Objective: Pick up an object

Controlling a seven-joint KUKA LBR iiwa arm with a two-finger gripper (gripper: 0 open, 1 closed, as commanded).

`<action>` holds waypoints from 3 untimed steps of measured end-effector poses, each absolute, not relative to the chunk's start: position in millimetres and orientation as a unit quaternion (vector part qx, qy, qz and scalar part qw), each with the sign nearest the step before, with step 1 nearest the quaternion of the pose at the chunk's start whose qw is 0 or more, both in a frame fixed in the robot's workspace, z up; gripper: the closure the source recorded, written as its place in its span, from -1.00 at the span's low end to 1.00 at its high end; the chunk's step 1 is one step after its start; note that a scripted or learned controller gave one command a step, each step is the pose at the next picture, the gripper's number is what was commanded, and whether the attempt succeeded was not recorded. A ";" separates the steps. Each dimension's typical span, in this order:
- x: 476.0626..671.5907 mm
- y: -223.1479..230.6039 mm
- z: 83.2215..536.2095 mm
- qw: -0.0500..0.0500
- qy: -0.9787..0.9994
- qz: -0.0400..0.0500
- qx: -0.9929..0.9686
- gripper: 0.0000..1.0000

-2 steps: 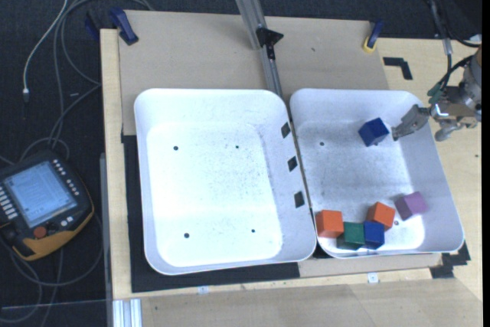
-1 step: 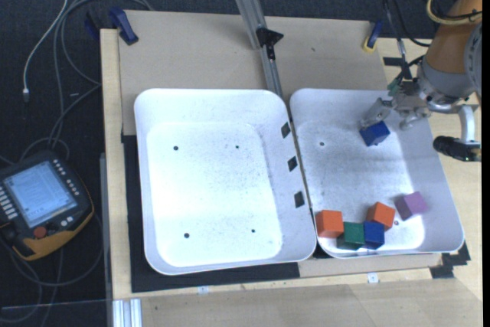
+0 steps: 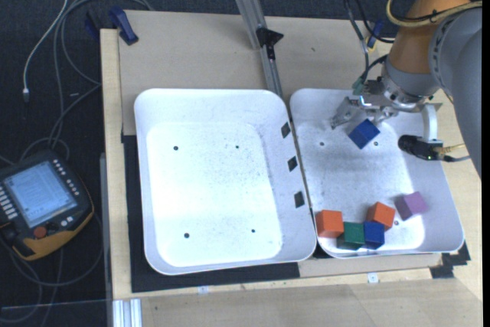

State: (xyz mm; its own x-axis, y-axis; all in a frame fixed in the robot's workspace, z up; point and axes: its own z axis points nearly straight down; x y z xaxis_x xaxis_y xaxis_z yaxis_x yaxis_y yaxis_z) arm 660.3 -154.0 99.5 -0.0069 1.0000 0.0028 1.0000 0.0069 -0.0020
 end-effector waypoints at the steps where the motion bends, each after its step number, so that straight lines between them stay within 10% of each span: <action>1: 638.4 -121.5 100.1 0.002 -0.708 0.000 -0.706 -1.00; 2: 639.5 -122.9 111.1 0.001 -0.708 -0.001 -0.706 1.00; 3: 636.0 -60.3 205.4 -0.003 -0.710 -0.004 -0.705 1.00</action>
